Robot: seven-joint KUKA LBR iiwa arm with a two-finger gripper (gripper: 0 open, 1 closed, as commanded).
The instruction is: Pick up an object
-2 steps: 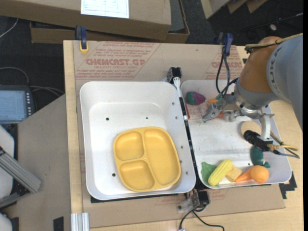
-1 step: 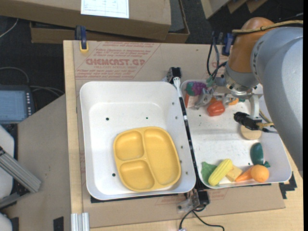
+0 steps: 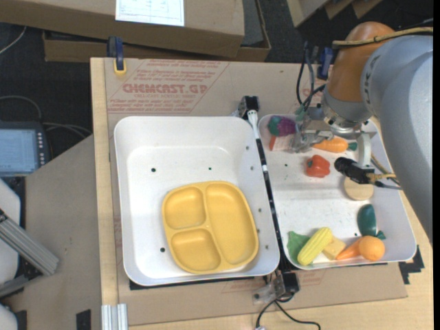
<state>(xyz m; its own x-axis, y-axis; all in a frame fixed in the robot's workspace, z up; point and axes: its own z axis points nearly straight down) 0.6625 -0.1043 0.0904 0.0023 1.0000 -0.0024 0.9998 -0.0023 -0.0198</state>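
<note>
Over the far left part of the right bin (image 3: 309,205), arm (image 3: 405,88) lowered among the toy foods, presumably to reach one for picking. Jaws just beside a purple-and-green toy (image 3: 280,124) and an orange toy (image 3: 332,144), likeliest candidates by nearness; released or clenched, impossible to tell. Nothing visibly lifted, all toys lying on the bin floor. Loose scatter, probably to leave gaps for grasping. Counted on the table (image 3: 172,88): two white bins; in the left bin (image 3: 172,153), one yellow tray (image 3: 208,225) of three compartments; in the right bin, about eleven toys, among them one red pepper (image 3: 317,166), one corn cob (image 3: 313,246), one orange fruit (image 3: 371,248).
</note>
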